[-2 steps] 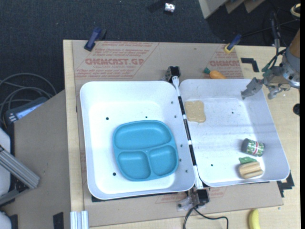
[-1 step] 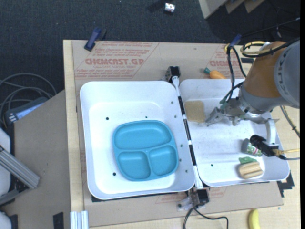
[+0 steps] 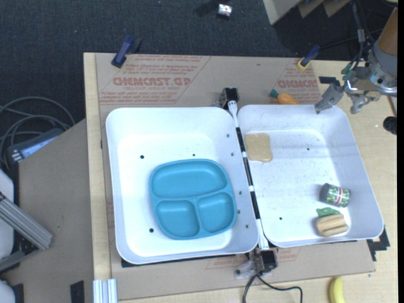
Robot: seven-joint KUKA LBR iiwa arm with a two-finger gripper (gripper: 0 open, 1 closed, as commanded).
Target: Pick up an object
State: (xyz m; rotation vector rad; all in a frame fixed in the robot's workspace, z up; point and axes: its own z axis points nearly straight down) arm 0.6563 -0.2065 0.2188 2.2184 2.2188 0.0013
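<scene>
I'm seeing the gripper (image 3: 344, 98) hanging over the right bin's (image 3: 353, 145) far corner, fingers spread apart, gripping nothing.

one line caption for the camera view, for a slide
Open gripper hovers above the right bin's far corner; can, hot dog and tan slice inside, blue tray in left bin.
</scene>
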